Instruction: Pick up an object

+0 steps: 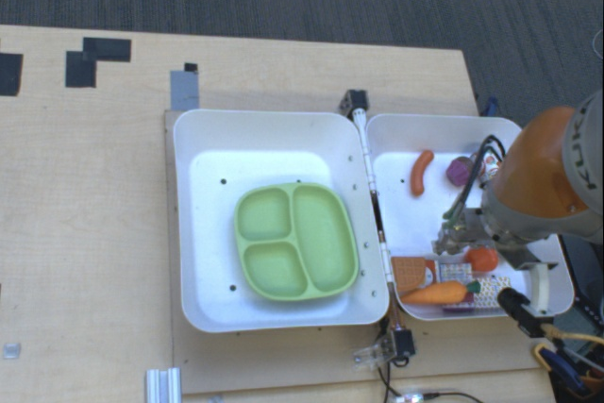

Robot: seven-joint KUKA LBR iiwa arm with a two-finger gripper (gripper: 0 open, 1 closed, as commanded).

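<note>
A divided plate (297,241) lies in the left bin (203,203); the right bin (396,203) holds small items.

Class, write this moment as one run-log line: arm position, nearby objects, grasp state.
arm: over right bin | gripper: low, beside red item | carrot: lying near front wall | green tray: left bin | grasp: not confirmed

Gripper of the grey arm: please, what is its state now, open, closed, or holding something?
Gripper: cannot be told; it is low in the right white bin, beside the red-orange round toy.
</note>
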